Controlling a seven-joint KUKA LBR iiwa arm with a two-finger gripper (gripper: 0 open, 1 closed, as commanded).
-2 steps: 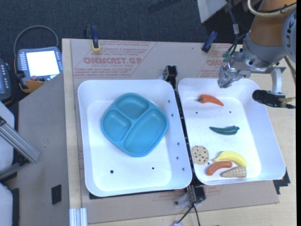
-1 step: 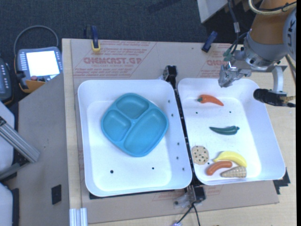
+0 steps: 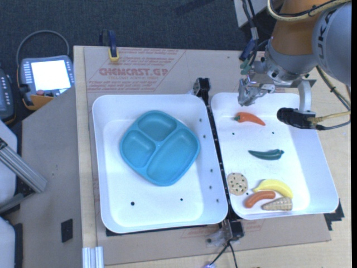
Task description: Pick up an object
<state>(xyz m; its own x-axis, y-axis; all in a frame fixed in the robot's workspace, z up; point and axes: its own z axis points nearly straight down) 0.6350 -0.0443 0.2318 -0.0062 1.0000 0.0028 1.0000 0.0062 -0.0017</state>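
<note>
Nearest the camera, a tan waffle cone piece [image 3: 277,205], a red sausage [image 3: 259,198] and a yellow banana [image 3: 274,187] are being crowded together in the right white bin [image 3: 326,175]. Nothing is being held by the two-finger gripper [image 3: 247,95], poised just above a small orange-red chili pepper [image 3: 249,118] near the far wall; finger spacing cannot be told. A descent there is being risked against the rim, or the slim pepper being nudged aside.

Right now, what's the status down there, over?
Tool above right bin's far corner, nothing visibly held. Nearest: orange pepper, just below it. Nothing on top of pepper.
</note>
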